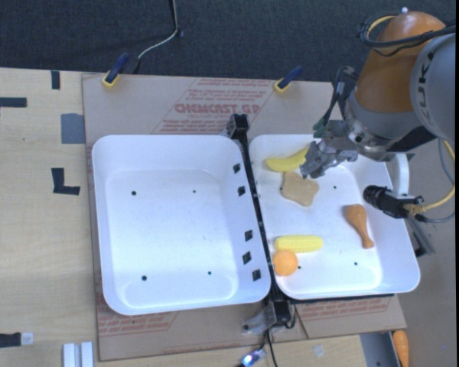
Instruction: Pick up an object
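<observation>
My gripper [315, 164] hangs over the back of the right bin [382, 281], just above a tan bread-like piece [299, 189] and touching the right end of a yellow banana [284, 161]. A yellow corn cob [297, 243] and an orange ball [284, 263] lie near the bin's front left. A brown drumstick [359, 224] lies toward the right side.
The left bin [168, 220] sits beside the right one, with a black divider strip [245, 197] between them. Both rest on a cardboard sheet [206, 105]. A black cable [398, 201] hangs from the arm over the right bin's edge.
</observation>
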Action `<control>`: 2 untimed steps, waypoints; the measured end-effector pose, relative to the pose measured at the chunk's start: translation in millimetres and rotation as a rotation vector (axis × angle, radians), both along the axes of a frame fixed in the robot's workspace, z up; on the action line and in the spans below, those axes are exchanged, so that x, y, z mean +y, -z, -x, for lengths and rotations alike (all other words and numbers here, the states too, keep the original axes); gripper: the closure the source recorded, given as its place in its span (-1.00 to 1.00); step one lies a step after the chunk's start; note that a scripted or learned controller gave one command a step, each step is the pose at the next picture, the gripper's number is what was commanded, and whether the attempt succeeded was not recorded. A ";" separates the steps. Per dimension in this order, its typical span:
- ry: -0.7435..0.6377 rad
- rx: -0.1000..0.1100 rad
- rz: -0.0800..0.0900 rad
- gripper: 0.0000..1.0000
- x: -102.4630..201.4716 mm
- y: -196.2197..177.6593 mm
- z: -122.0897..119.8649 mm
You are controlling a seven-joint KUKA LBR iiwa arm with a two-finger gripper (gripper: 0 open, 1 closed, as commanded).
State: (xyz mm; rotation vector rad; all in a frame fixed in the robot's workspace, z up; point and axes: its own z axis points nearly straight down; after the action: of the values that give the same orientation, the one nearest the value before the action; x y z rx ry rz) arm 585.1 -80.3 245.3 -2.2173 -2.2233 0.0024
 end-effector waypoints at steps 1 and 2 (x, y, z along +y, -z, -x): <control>-0.001 0.000 0.000 1.00 0.6 -9.5 -0.3; -0.002 0.002 -0.001 1.00 1.3 -18.6 -0.5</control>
State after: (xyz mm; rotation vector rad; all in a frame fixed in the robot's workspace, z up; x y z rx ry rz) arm 585.5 -79.0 263.9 -2.2132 -2.2242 0.0028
